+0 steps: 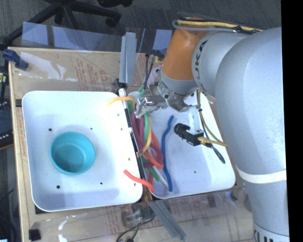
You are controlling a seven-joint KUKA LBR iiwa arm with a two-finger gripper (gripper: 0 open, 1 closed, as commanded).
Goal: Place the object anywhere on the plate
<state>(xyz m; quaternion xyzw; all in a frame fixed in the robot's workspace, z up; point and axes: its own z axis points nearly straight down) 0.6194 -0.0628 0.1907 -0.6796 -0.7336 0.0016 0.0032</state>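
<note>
The plate (72, 153) is a round turquoise dish lying in the left half of the left bin (37, 109). My gripper (142, 106) hangs over the top left corner of the right bin (202, 166), by the wall between the two bins. A bundle of soft coloured strands (148, 148), red, green, orange and pink, lies along that bin's left wall below the gripper. A yellow strand (118, 100) reaches from beside the gripper out over the left bin's top right corner. The arm hides the gripper's grasp.
A blue strand (165, 137) curves down the middle of the right bin. A red strand (136, 178) lies across the left bin's lower right rim. A black cable fitting (187, 134) hangs from the arm over the right bin. The grey arm covers the view's right side.
</note>
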